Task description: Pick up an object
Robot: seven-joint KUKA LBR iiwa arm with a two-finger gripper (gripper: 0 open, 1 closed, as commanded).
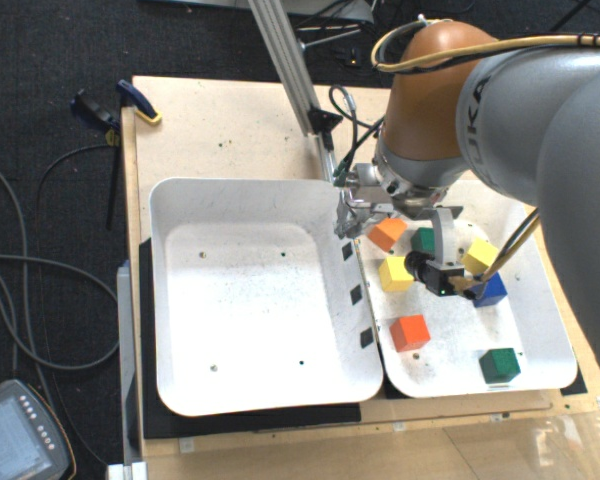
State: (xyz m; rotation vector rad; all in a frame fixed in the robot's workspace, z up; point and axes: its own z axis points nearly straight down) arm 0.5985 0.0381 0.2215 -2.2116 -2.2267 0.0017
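Orange block [387, 234] sits near the top left of the right bin [450, 353], just beside the gripper [357, 208].

From the left: the left bin [240, 298], then the gripper low over the wall shared by both bins, probably because the nearest candidate lies close to that edge. Whether it is open or closed I cannot tell, and nothing shows in its grasp. Further right lie a yellow block [396, 272], a red block [410, 332], a blue block [490, 290] and a green block [499, 365].
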